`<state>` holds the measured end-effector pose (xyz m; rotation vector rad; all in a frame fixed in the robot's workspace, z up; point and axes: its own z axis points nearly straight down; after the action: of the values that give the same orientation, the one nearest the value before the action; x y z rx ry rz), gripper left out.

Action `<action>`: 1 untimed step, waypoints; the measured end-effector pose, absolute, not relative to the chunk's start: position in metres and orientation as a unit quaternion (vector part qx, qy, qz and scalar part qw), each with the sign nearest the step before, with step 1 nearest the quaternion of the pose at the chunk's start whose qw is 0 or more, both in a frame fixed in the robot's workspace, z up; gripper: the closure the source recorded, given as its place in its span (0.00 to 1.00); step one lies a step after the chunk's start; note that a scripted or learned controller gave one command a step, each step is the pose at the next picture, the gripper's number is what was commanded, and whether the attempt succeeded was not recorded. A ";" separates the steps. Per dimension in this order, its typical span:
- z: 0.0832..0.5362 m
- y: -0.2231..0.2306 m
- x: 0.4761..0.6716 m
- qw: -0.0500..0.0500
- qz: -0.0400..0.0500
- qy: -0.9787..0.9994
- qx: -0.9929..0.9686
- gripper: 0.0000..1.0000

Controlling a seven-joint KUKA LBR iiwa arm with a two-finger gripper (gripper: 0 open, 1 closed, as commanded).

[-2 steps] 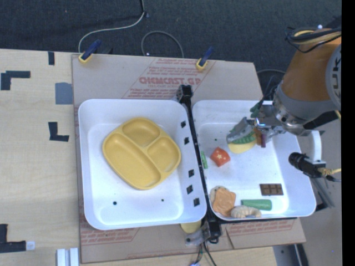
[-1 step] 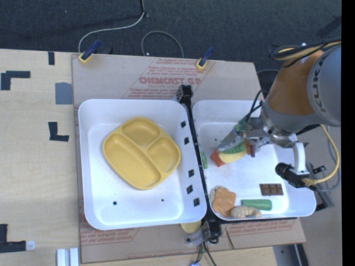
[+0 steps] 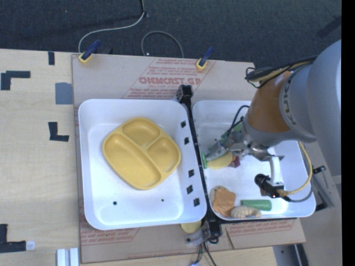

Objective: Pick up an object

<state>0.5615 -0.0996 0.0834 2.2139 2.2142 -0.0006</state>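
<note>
The pale wooden desk [image 3: 33, 165] fills the lower part of the camera view, with dark carpet beyond its far edge, and a brown cardboard sheet with red printing [image 3: 161, 79] lies on it under two shallow white plastic bins set side by side. My grey arm with its orange band [image 3: 288, 107] comes in from the right and bends down over the right-hand bin [image 3: 213, 110]. The left-hand bin [image 3: 91, 148] holds one thing, a yellow plastic plate divided into three compartments [image 3: 141, 152], lying flat near the bin's middle. In the right-hand bin, my tool [image 3: 230, 148] hangs low over the left part of the floor, just above or touching a small cluster of objects there: a yellow banana-shaped toy [image 3: 219, 161] with a bit of green at its left end and something small and dark red [image 3: 237, 161] at its right. I cannot tell whether my tool is wide or narrow, nor whether anything sits between its fingers, since the wrist hides them. Nearer the front wall of the same bin lie an orange-brown crumpled piece [image 3: 223, 200], a pale beige lumpy object [image 3: 244, 211] just beside it, and a green cylinder-like object [image 3: 256, 204] touching or just behind the beige one. Two yellow and blue clamps [image 3: 89, 51] grip the cardboard's far edge.
</note>
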 end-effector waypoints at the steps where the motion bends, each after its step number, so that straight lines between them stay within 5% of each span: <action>1: 0.098 -0.098 0.562 0.003 0.002 0.707 0.707 1.00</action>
<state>0.5623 -0.0977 0.0976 2.2169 2.2185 0.0049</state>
